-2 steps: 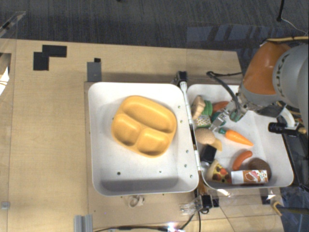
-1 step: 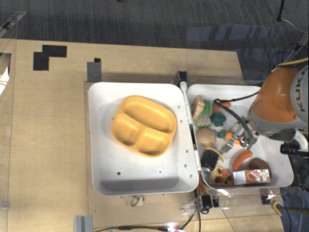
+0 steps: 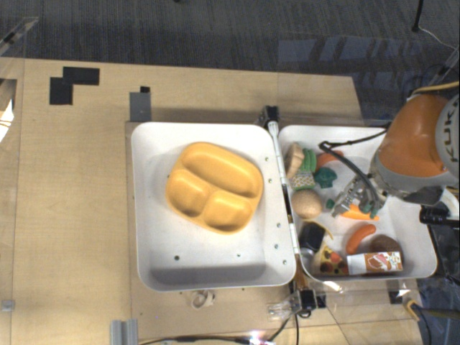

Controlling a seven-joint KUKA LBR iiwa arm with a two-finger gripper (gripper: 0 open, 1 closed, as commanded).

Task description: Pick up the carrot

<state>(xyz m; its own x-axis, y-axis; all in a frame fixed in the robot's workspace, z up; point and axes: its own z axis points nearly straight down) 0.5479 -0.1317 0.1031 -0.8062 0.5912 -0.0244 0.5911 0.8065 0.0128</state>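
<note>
Inside right bin (image 3: 428, 259), tool (image 3: 357, 201) over carrot (image 3: 352, 212).

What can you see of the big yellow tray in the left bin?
The yellow tray looks like smooth moulded plastic, with rounded corners and three shallow compartments: one long, two smaller. It lies flat but turned at a slant, near the middle of the left bin, resting on the bin's floor. Nothing else touches it.

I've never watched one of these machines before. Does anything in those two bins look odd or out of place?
Nothing looks spilled or broken. The lopsided load stands out: the left bin holds one yellow tray, tilted askew, while the right bin is crowded with toy food in a jumble. The claw sits over an orange piece, probably the carrot.
</note>
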